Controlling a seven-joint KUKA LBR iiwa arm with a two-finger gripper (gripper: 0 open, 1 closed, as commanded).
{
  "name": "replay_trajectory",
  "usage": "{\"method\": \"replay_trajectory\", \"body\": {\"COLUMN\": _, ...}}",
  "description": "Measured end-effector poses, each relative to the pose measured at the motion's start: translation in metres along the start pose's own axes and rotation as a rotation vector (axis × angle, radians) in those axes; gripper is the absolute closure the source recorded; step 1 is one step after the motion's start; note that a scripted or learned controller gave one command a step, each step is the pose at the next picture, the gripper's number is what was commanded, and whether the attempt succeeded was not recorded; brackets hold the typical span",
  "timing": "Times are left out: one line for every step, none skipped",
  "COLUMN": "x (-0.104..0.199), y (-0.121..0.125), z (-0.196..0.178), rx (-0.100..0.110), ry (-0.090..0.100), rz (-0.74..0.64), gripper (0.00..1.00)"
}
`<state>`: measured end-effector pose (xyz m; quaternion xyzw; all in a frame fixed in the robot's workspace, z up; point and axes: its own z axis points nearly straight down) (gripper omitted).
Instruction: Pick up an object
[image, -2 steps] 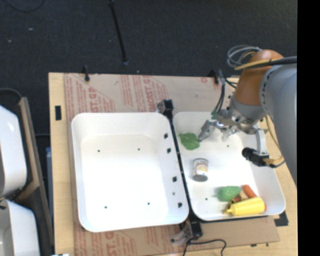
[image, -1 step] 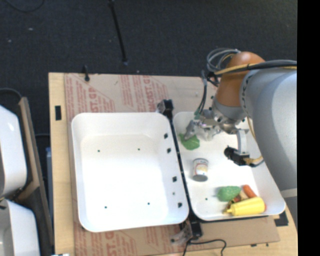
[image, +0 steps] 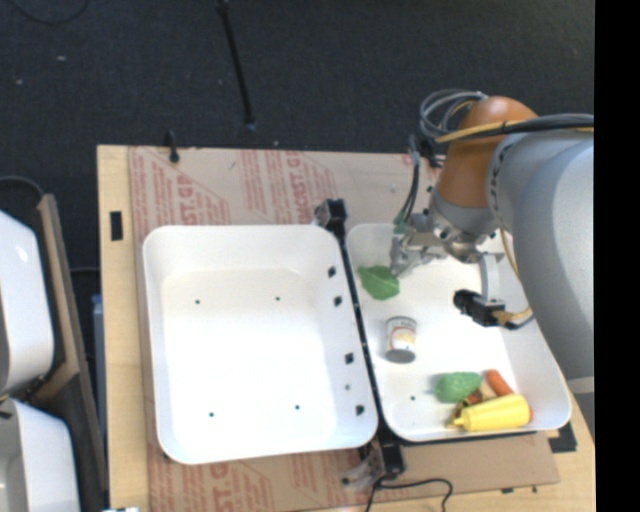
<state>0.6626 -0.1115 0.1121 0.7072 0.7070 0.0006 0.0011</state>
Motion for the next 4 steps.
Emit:
{"method": "replay_trajectory", "body": {"x": 0.0, "y": 0.0, "z": 0.001, "rx": 0.001, "ry": 0.0, "rz": 0.0, "gripper": 0.0}}
{"method": "replay_trajectory", "body": {"x": 0.015, "y": -0.026, "z": 0.012, "rx": 0.003, "ry": 0.001, "rz": 0.0, "gripper": 0.0}}
{"method": "replay_trajectory", "body": {"x": 0.014, "y": -0.025, "z": 0.0, "rx": 0.0, "ry": 0.0, "rz": 0.001, "gripper": 1.0}}
{"method": "replay_trajectory", "body": {"x": 0.014, "y": -0.025, "z": 0.001, "rx": 0.001, "ry": 0.001, "rz": 0.002, "gripper": 0.0}}
